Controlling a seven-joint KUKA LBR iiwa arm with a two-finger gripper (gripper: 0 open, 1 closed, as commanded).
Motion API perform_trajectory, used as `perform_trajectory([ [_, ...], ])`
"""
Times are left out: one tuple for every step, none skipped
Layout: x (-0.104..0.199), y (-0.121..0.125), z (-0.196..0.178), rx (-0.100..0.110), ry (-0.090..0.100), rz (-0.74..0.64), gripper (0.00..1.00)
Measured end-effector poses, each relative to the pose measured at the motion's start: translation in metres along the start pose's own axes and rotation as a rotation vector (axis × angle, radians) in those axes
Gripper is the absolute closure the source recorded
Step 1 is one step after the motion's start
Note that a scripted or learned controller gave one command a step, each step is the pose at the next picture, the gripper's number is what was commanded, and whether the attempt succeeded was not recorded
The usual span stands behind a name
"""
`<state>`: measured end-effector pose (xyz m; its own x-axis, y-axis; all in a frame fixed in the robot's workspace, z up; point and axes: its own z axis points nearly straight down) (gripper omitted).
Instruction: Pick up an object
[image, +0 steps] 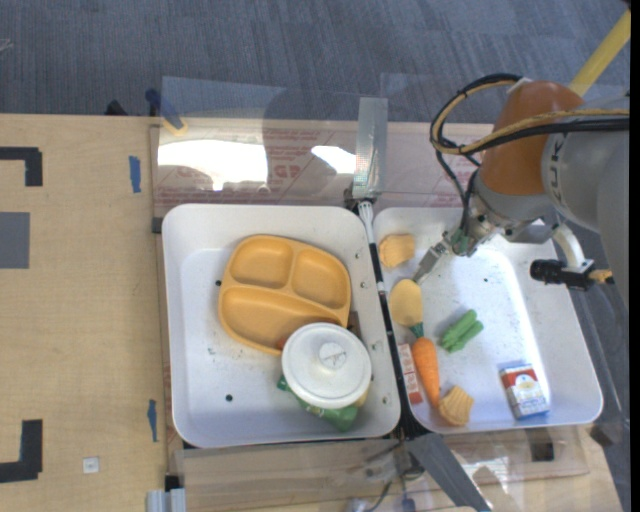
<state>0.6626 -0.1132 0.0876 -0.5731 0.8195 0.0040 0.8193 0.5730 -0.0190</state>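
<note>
Nothing Lifted Yet: Gripper Poised Above the Right Bin

So the gripper (432, 260) hangs over the upper left part of the right bin (560, 330), slim fingers pointing down and to the left. Whether those fingers stand apart or together, I cannot tell from up here; they are too thin and blurred. No object sits between them, so as I judge it the pick has not begun in earnest.

Taking the gripper as the mark: just to its left lies a pale yellow piece of toy food (397, 250), close but apart from it. Below and a little left sits a yellow pear-like toy (407, 301). Further below is a green toy vegetable (460, 330), then a toy carrot (427, 366) with a small yellow waffle-like piece (457, 405) at its lower end. Well below and to the right rests a small red, white and blue carton (525, 390).

Far to the left of the gripper, in the left bin (185, 330), lie a divided yellow plate (280, 285) and a white lidded cup (326, 360).

All remains: descend, close on something, likely that nearest yellow piece, and lift.
</note>
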Motion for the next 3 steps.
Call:
perform_trajectory([
  [-0.001, 0.006, -0.014, -0.021, -0.015, -0.003, 1.00],
  [0.021, -0.055, 0.000, -0.026, -0.006, 0.221, 1.00],
  [0.059, -0.058, 0.000, -0.027, -0.006, 0.209, 1.00],
])
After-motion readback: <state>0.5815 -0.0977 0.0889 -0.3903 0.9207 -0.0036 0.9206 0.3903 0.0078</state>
